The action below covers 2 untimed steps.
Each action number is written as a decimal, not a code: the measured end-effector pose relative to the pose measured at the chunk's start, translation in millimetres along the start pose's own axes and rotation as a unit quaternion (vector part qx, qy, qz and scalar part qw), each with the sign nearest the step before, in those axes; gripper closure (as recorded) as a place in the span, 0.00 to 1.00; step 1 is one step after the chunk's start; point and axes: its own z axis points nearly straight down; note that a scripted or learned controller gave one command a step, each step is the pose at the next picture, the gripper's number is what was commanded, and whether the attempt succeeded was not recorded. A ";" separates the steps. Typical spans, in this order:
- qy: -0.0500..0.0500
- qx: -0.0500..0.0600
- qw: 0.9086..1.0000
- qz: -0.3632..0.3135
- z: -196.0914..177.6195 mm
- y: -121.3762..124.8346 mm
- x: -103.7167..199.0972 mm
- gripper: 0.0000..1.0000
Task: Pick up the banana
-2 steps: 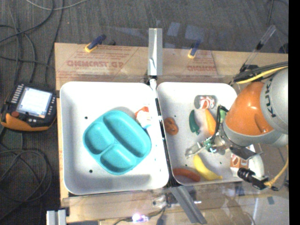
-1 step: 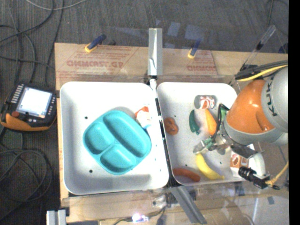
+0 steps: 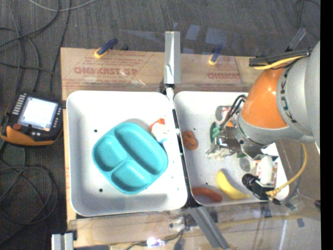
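Observation:
The yellow banana point(image 3: 229, 186) lies in the right bin point(image 3: 197, 111) near its front wall, curved, with one end pointing up toward the middle of the bin. My gripper point(image 3: 218, 147) hangs over the middle of the same bin, under the grey wrist and orange band point(image 3: 265, 105), a short way above and left of the banana in the view. Nothing yellow shows at the gripper. The arm covers the bin's right part.
A reddish sausage point(image 3: 208, 194) lies just left of the banana by the front wall. A brown ring-shaped item point(image 3: 190, 139) sits near the bin's left wall. White items point(image 3: 263, 166) lie right of the banana. The left bin point(image 3: 83, 108) holds a teal divided plate point(image 3: 130, 157) and a small orange-white object point(image 3: 159, 129).

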 end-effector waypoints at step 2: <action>0.001 0.001 0.998 -0.069 84.4 -1.5 -83.1 0.00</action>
